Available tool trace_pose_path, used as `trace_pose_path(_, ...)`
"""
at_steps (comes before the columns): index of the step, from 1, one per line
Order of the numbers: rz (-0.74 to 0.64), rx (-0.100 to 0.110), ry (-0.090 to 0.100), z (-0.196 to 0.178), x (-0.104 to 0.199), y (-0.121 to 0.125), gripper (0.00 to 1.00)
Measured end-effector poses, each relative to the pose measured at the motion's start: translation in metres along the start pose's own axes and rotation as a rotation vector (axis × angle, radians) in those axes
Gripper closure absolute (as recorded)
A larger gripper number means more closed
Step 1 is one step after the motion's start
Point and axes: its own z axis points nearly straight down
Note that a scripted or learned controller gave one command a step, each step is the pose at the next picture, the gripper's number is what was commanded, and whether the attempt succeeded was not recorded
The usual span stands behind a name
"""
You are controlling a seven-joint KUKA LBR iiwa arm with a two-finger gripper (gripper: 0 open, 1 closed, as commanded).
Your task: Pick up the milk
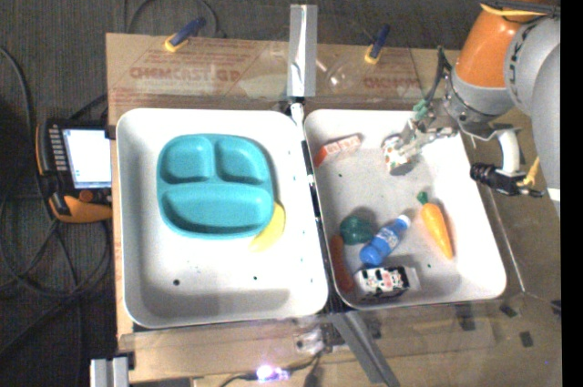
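Nearest the lens, flat by the near wall of the right bin point(465, 185) — black-and-white carton point(383, 280), apparently the milk, just beside a blue bottle point(387, 238), untouched. Gripper point(401, 150) low over the same bin's far part, well apart from the carton — open or closed not discernible. Judged barely begun: approach, grasp and lift all outstanding.

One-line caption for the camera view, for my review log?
Tool hovers over right bin rear; milk carton lies at its front edge.
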Motion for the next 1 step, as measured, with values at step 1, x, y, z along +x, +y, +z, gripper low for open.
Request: trace_pose_path(1,-0.161,0.003,0.003,-0.1287,-0.0305,-0.0733,1.00)
